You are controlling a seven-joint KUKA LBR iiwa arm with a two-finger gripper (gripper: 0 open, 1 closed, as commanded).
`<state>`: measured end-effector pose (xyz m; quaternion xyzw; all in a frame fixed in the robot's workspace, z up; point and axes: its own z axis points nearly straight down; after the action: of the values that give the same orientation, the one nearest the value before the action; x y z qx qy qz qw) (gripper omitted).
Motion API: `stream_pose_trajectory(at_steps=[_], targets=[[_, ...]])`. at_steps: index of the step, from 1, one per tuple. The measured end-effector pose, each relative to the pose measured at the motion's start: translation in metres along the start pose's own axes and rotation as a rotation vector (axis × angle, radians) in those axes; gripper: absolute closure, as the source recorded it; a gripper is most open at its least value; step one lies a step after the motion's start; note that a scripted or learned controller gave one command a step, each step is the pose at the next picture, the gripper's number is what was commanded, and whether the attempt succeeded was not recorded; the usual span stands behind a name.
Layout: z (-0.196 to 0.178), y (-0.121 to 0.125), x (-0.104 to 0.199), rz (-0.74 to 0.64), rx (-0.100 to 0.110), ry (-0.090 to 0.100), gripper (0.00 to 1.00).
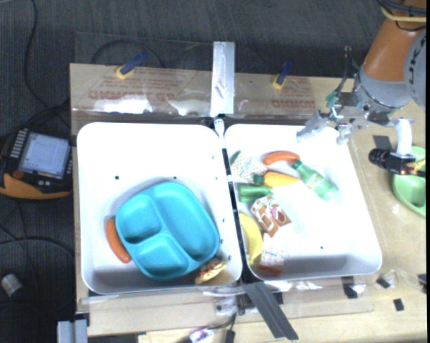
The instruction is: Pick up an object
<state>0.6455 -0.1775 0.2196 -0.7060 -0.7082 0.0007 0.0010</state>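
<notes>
Your green plastic bottle [316, 179] lies in the right white bin [358, 227], long axis running diagonally from upper left to lower right, beside the orange carrot-shaped toy [280, 158]. The grey two-finger gripper [322, 126] hovers over the bin's upper right rim, pointing left; you cannot tell its finger state.

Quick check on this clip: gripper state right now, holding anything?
Gripper: cannot be told; it sits above the right bin's far right corner, with no object seen in it.
</notes>
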Motion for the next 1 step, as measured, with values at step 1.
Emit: stream_pose_trajectory(at_steps=[1], targets=[[0.0669, -0.0277, 0.0161, 0.004, 0.001, -0.002, 0.0]])
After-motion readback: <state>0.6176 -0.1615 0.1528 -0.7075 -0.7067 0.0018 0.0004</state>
